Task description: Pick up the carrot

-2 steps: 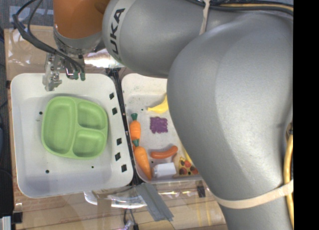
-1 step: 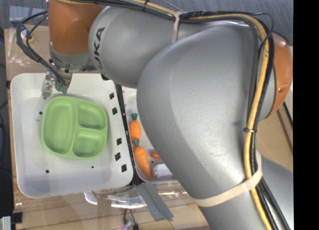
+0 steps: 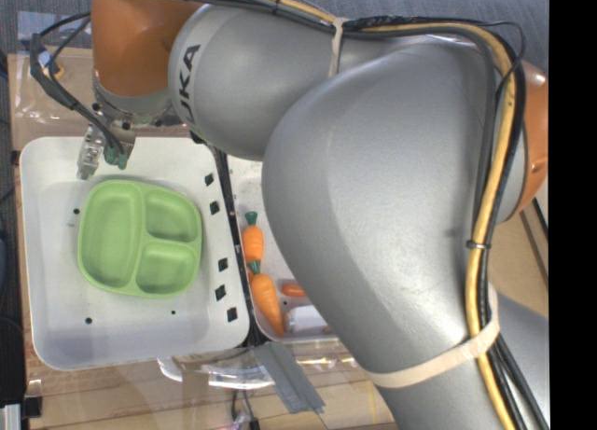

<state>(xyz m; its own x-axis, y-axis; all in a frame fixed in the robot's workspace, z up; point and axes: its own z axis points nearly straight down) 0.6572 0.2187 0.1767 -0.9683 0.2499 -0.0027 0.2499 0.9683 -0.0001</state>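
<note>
Hand [image 3: 91, 153], its grip state impossible to tell, hovers beside the green plate [image 3: 140, 237], well apart from the light, rigid, likely slippery carrot [image 3: 265, 299], best pinched mid-body.

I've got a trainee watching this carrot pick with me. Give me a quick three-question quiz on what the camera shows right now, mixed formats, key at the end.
1. True or false: the green divided plate lies in the left bin.
2. Multiple choice: where are the two carrots?
A. on the green plate
B. just right of the wall between the bins, at the left edge of the right bin
C. on the bench in front of the bins
3. Fill in: the gripper hangs over the ____ bin, above the plate's far edge, apart from the carrots.

Key: 1 true; 2 B; 3 left
</note>
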